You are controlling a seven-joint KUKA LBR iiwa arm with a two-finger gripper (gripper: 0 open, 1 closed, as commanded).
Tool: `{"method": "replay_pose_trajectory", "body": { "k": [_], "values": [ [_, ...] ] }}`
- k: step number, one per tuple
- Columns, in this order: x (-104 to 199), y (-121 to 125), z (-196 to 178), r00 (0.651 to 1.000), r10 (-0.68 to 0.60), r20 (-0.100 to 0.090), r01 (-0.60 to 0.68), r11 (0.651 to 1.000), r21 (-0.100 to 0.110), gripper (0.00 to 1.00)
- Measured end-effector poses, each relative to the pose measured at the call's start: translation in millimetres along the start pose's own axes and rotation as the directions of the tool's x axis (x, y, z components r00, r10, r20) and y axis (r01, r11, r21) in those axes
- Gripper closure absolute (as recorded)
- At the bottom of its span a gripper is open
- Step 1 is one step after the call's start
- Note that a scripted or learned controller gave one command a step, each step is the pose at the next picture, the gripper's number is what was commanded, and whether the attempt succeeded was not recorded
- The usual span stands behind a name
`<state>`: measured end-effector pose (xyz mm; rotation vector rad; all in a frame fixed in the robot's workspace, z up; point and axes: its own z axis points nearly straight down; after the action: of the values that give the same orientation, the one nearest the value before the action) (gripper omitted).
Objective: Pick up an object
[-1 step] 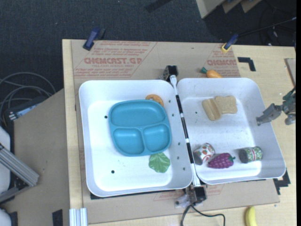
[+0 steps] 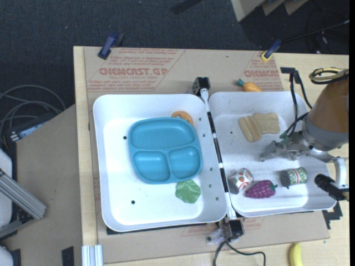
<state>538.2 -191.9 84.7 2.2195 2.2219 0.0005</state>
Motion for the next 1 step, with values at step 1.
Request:
{"method": "replay_pose_trajectory", "body": {
  "k": [1],
  "values": [
    [83.4,73.2,-0.3,1.000,-0.001,-0.002,0.001,1.000,-0.001,0.00]
  ]
}}
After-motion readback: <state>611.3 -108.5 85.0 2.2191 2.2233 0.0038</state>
